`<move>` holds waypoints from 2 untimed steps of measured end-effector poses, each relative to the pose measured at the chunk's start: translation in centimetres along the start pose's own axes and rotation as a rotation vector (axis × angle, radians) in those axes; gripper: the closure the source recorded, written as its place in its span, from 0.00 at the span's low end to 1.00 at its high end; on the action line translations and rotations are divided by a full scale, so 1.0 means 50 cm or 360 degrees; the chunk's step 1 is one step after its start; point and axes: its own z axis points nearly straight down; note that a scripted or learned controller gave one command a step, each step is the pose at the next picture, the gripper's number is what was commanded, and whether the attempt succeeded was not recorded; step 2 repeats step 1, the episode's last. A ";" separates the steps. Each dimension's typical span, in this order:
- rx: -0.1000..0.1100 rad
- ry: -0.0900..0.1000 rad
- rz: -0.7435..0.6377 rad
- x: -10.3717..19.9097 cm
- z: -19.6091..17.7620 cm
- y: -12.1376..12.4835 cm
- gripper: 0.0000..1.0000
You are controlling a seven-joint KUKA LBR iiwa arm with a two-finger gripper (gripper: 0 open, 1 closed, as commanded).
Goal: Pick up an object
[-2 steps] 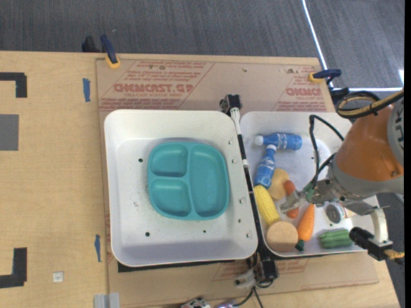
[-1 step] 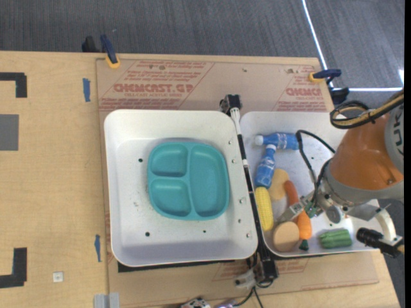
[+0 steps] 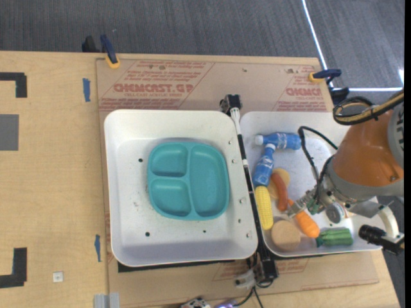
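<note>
The pincer [image 3: 313,204] hangs low in the right bin [image 3: 308,122], just above the carrot [image 3: 307,224]; whether it is clenched I cannot tell. Beside the carrot lie a corn cob [image 3: 263,205] and a blue bottle [image 3: 265,165].

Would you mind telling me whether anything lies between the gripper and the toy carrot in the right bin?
Nothing visible does. The gripper hangs just above the carrot, with the green block beside it.

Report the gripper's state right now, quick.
Gripper: low in the right bin, among the toys by the orange carrot; whether it is open, closed or holding anything cannot be told.
</note>
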 end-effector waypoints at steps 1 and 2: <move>0.0010 0.0009 0.0046 0.090 -0.176 0.034 1.00; 0.0010 0.0009 0.0046 0.090 -0.176 0.034 1.00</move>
